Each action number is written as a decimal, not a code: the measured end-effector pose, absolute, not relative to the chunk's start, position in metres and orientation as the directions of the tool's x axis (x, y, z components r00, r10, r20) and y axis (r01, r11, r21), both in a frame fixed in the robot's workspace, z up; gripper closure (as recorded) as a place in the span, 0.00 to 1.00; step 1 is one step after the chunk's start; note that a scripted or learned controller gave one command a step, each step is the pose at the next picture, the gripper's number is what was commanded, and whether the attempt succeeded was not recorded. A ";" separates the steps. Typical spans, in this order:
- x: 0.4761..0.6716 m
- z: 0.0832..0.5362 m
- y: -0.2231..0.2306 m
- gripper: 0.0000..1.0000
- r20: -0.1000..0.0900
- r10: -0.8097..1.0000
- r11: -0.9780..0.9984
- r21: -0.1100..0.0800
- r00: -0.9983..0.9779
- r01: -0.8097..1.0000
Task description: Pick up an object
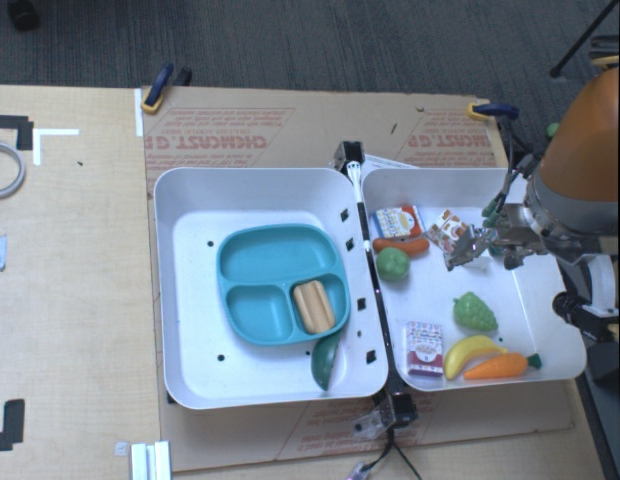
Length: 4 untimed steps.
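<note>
Two shallow white plastic bins (pixel 180 268) sat side by side on our bench. Our grey arm's two-finger gripper (pixel 468 246) hung low over the far part of the right bin, beside a small crinkled snack packet printed in white and red (pixel 449 230). We could not tell whether the claw was wide, narrow or holding anything; its tips blurred into the packet.

We judged that packet the likely target. It looked light, thin and floppy, probably slippery, so a pinch across a raised fold should serve better than a grab at its flat face.

Close to its left lay a small red and white carton (pixel 394 220), an orange toy carrot (pixel 402 247) and a round green ball (pixel 393 263), which could crowd the fingers. Nearer us rested a green leafy toy (pixel 475 312), a yellow banana (pixel 473 352), a second orange carrot (pixel 500 366) and another small box (pixel 424 349).

A teal divided plate (pixel 260 258) holding a tan bread roll (pixel 313 305) occupied the left bin, well apart.
</note>
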State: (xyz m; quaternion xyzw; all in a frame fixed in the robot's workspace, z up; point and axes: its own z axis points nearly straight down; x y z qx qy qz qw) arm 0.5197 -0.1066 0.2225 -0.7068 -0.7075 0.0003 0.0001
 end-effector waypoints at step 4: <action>0.627 0.114 -0.115 1.00 -0.024 1.000 -0.017 -0.016 0.017 1.000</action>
